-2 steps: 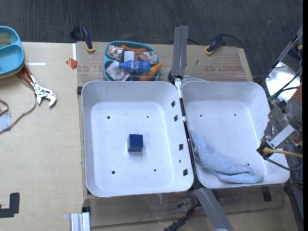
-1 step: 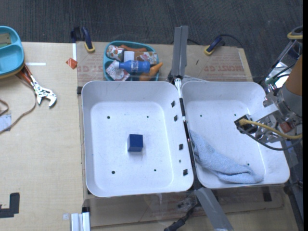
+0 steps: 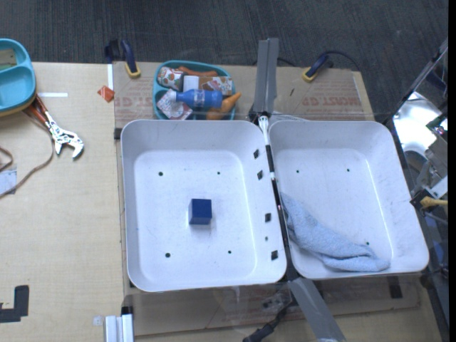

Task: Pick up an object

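A small blue cube rests on the floor of the left white bin, a little below its middle. In the right white bin a crumpled light blue cloth lies along the lower left part, reaching toward the bin's front edge.
A teal bowl packed with several small items stands behind the left bin. A wrench and a teal tray lie on the bench at the far left. A metal post rises between the bins at the back.
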Available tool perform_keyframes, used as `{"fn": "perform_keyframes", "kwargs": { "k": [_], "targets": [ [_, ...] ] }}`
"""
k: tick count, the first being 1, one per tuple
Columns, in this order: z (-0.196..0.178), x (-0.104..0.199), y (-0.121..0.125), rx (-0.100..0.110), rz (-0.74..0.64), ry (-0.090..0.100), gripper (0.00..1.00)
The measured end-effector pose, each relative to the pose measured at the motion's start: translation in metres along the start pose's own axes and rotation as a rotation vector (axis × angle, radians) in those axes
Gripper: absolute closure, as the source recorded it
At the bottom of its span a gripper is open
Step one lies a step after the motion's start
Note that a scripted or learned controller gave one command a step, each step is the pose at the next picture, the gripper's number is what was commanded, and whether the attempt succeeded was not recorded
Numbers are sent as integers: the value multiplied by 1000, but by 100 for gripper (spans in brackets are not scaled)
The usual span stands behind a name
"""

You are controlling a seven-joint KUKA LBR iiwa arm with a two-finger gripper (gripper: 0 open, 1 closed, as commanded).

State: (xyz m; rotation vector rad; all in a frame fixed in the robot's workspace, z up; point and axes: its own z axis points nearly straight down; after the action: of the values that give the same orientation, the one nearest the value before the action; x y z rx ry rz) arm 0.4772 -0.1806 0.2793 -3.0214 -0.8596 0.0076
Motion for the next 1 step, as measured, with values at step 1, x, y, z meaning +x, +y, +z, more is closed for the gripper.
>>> {"fn": "perform_keyframes", "kwargs": {
  "k": [1],
  "targets": [
    [101, 6, 21, 2, -7, 0, 100]
  ]
}}
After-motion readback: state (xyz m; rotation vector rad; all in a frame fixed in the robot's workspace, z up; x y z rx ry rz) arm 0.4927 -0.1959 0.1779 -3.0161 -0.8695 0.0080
